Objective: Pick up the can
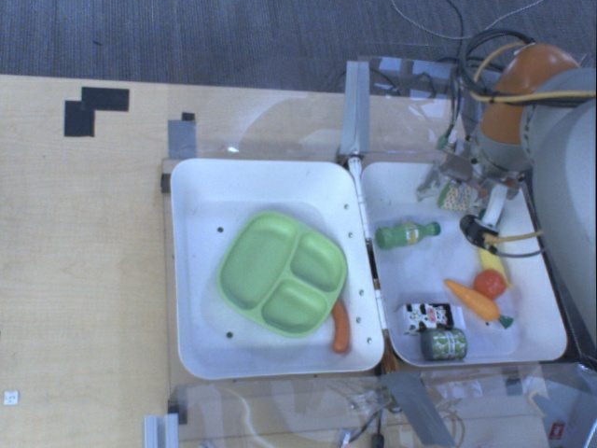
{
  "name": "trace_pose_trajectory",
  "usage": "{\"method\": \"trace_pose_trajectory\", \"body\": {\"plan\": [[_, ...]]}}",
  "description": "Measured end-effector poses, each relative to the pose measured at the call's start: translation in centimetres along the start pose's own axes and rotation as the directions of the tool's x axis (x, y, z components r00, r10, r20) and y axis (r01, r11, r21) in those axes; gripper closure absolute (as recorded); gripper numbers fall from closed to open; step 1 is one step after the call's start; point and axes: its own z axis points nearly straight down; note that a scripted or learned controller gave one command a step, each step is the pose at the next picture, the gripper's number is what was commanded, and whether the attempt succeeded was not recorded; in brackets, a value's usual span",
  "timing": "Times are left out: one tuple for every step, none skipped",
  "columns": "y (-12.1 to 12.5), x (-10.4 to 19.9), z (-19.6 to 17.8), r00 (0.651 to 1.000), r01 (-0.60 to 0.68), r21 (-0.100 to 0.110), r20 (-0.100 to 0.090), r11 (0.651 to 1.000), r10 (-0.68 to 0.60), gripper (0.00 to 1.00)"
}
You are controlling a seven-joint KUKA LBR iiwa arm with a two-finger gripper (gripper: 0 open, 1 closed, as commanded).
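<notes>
Gripper point(460, 187) at far end of right bin point(546, 348); open or closed: cannot tell. Can point(443, 344) well short of it, at near rim, touching carton point(432, 317). Risks: carton snagged instead; can rolling; carrot point(474, 300) nudged en route.

Two shallow white plastic bins sit side by side, a left bin point(187, 250) and a right bin point(401, 194). There is one light green divided plate point(283, 273), one orange sausage point(340, 329), one green bottle point(407, 234), one orange carrot point(472, 300), one red tomato point(489, 284), one yellow banana point(493, 262), one dark green can point(443, 344) and one small black-and-white carton point(432, 316).
</notes>
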Motion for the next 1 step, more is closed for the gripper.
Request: {"method": "trace_pose_trajectory", "body": {"plan": [[0.99,-1.58,0.61,0.999,0.04,0.011,-0.018,0.999,-0.04,0.0]]}}
